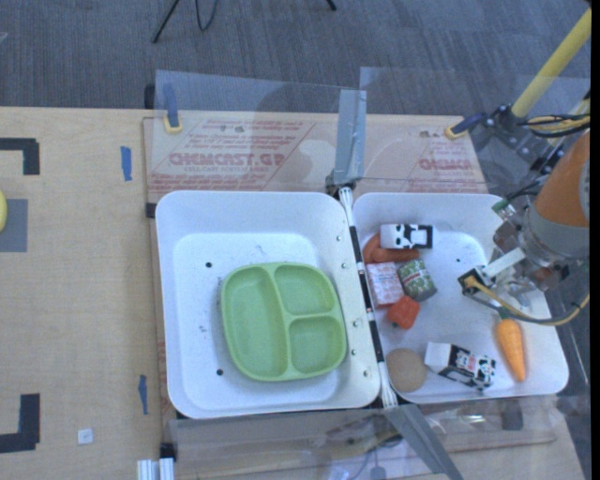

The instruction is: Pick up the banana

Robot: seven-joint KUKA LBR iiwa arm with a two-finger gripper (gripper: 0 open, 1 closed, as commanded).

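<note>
Whether the gripper (525,281) is open or closed I cannot tell. It is hovering over the right bin's (448,319) 3 o'clock side, with the carrot (511,347) lying at its 6 o'clock. The banana is probably hiding beneath it, so the pick is not yet done.

Up top, grey carpeted floor (422,37) runs across the whole width, with thin black tripod legs (175,21) splaying over it near the left. Below that, the pale wood-grain counter (75,309) takes over. Black tape corner marks (22,155) sit at its left edge, one high and one low, with a grey patch (12,226) between them. Short blue tape strips (126,162) stand further in. At the counter's back lies a brown board with red lettering (225,155), and a clear panel (253,98) rises over it, catching faint glare. The light is soft and even, with only mild shadows.
</note>
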